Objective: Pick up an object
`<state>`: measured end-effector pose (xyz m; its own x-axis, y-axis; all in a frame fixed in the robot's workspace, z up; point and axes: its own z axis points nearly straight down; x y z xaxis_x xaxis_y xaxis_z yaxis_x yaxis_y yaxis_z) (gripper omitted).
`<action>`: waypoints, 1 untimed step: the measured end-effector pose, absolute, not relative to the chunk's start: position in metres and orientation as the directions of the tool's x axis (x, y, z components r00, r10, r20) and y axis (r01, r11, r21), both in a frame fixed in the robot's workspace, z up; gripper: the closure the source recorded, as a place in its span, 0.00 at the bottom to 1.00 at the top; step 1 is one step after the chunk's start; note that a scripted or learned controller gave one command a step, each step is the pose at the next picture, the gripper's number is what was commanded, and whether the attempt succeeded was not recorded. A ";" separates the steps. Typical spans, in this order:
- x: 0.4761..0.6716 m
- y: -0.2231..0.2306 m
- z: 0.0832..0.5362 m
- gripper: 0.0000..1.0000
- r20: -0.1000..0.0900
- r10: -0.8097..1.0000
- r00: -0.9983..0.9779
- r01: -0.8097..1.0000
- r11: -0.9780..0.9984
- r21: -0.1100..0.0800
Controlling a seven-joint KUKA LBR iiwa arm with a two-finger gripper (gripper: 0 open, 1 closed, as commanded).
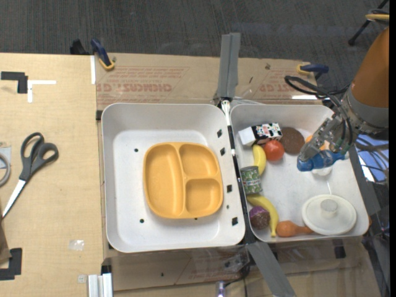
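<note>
Your gripper (326,142), fingers indistinct, can't tell spread, touches blue object (317,159); white lid (328,214) near, brown disc (292,140) beside.

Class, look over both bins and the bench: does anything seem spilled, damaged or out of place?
Nothing looks spilled or broken. The orange divided plate lies flat in the left bin. The toy food in the right bin is jumbled along its left wall, one banana lying against a purple item. Scissors lie on the bench outside the bins.

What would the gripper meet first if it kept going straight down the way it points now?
Most likely the blue object under the gripper in the right bin, though one slanted view leaves height unclear; the white lid lies nearer the camera.
</note>
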<state>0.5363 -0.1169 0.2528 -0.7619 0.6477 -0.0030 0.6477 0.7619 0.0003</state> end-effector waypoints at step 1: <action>0.579 -0.078 0.251 1.00 -0.001 0.667 -0.745 0.667 0.745 0.000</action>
